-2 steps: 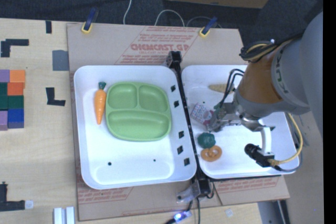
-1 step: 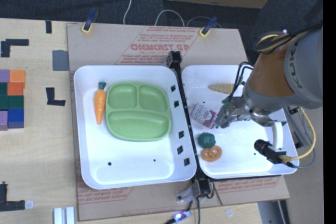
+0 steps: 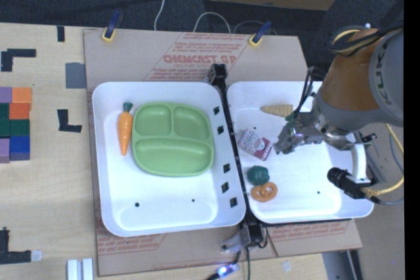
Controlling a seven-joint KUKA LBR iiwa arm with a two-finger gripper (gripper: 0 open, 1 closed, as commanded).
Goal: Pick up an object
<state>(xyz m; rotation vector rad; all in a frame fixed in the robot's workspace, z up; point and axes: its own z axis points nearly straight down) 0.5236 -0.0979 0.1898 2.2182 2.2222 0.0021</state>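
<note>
Right bin point(image 3: 328, 203) | pink packet point(image 3: 254, 143) just left of jaws point(image 3: 286, 143) | spread unclear

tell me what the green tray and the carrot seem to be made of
Green tray: likely moulded plastic, matte with a soft sheen, its three compartments formed in one piece. Carrot: probably toy plastic or rubber, judging by the uniform orange body and smooth green top; the material is uncertain.

Robotics lab: arm point(image 3: 367, 85) over bench's white bins point(image 3: 108, 200)
</note>
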